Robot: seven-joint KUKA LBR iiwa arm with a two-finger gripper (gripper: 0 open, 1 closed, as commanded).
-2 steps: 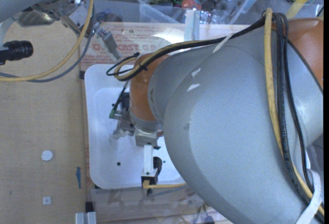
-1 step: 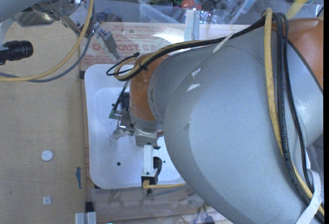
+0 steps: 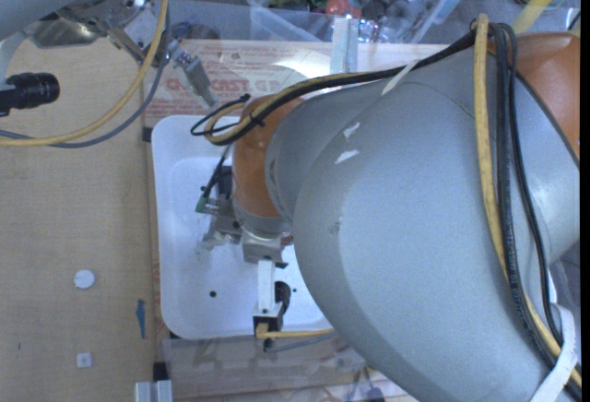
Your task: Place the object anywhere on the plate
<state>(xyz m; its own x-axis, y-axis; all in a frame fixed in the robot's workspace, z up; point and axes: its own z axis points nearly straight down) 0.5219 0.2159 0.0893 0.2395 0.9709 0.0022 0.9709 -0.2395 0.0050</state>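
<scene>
Looming across most of the camera view, the grey arm (image 3: 415, 206) reaches in from the right and bends down to its orange band (image 3: 247, 171). It covers everything to the right of the gripper and behind it. The white bin (image 3: 180, 160) comes next in size, its bare floor spreading to the left of the gripper and toward the near rim. The gripper (image 3: 214, 234) hangs low over that floor. Whether its jaws are spread, pressed together or pinching something I cannot tell, because the wrist hides them from above. For the same reason I cannot tell where the object or the plate lies. If either is in reach, it is under the wrist or under the arm's bulk to the right. Smallest is a dark speck (image 3: 213, 293) on the bin floor, nearer the front rim than the gripper and well apart from it. It is too small to name.

The main risk, as I judge it, is a blind release. If the jaws are empty the placing move puts nothing down, and if they do hold the object, letting go here would drop it on bare bin floor. A gripper this low could also scrape the floor on a sideways move. The black cable loop (image 3: 217, 125) above the wrist could catch if the wrist turns.
</scene>
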